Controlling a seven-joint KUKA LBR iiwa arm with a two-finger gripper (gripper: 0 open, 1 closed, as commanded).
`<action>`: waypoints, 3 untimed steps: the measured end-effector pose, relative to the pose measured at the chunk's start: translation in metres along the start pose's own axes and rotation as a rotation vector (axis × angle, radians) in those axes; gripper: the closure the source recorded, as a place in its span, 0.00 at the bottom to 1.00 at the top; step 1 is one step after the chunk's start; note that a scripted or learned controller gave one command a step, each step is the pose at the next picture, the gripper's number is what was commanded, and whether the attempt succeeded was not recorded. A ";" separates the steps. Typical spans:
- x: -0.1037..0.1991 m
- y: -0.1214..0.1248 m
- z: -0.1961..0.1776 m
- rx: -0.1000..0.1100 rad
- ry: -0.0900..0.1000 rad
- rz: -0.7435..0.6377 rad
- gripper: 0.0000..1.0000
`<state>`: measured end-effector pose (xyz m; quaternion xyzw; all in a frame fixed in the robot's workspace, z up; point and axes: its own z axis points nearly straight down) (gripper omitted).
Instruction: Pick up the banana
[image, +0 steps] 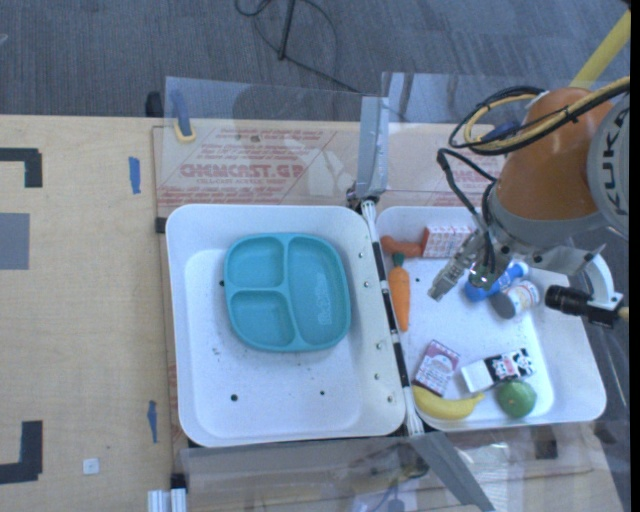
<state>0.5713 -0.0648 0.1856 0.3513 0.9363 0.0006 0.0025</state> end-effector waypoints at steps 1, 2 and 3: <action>0.132 0.088 0.000 0.002 0.005 -0.207 1.00; 0.069 0.182 -0.046 -0.001 0.001 -0.178 1.00; 0.103 0.154 0.048 0.001 0.003 -0.176 1.00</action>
